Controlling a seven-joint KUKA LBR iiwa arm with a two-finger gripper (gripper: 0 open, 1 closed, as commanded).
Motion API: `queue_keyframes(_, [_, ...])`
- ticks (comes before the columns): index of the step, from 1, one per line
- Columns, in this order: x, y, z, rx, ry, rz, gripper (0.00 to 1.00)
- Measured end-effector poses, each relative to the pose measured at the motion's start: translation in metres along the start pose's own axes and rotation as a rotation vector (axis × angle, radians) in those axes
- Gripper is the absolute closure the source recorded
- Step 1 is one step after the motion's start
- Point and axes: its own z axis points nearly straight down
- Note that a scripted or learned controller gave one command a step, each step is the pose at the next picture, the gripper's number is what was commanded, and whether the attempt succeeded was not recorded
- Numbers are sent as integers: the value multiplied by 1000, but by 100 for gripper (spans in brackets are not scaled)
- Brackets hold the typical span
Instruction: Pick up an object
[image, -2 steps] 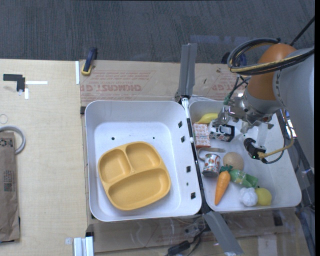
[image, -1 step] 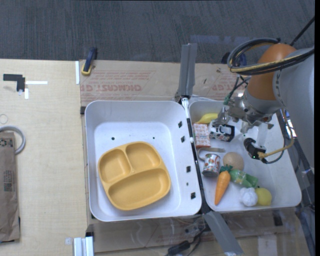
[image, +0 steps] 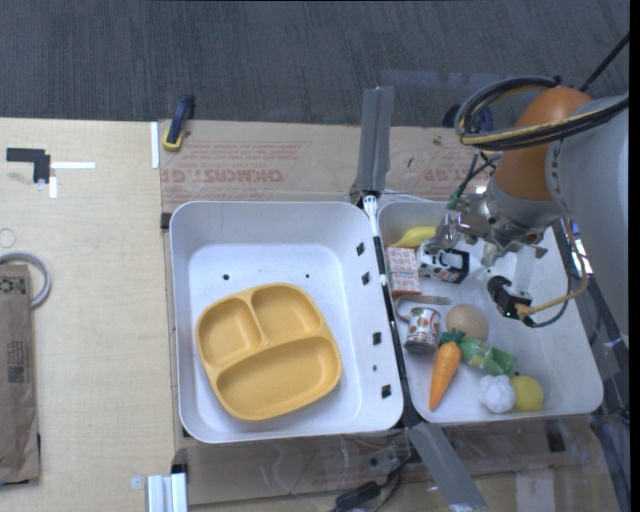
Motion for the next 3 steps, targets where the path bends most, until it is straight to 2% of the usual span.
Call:
queue_keyframes(2, [0, 0, 0, 0, 0, 0, 0])
queue_keyframes(3, [-5, 4, -12, -7, -7, 1, 100])
